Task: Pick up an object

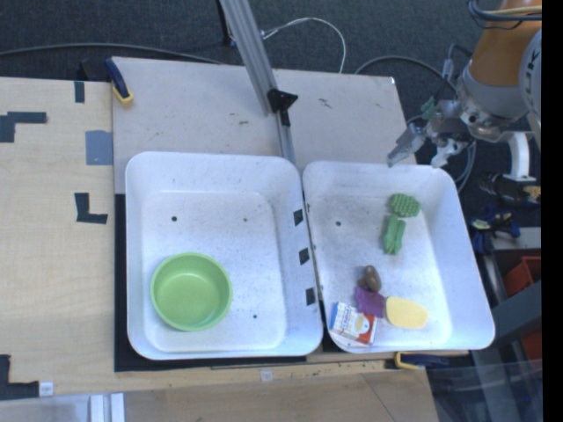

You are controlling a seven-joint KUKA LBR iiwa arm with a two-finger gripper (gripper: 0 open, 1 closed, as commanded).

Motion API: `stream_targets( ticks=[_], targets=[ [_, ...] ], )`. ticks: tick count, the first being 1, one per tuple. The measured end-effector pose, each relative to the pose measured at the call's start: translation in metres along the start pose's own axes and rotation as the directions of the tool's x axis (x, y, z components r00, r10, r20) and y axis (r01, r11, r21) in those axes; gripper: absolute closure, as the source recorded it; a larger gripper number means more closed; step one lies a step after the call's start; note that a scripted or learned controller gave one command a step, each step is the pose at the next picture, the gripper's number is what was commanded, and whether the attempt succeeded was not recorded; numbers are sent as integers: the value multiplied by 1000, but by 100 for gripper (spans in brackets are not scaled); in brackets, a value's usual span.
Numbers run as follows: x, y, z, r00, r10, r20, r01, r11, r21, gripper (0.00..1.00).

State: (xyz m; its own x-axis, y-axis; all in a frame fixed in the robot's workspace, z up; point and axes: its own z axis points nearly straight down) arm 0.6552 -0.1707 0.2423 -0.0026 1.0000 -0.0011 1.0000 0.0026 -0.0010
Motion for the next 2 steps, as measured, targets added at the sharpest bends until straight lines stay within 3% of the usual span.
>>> stream_targets(
  ticks=[1, 2],
  targets=[
    [0, 0, 0, 1000, 0, 0, 0, 1000, 0, 0],
    [7, 7, 53, 1000, 0, -1, 0, 1000, 5, 0]
  ],
)
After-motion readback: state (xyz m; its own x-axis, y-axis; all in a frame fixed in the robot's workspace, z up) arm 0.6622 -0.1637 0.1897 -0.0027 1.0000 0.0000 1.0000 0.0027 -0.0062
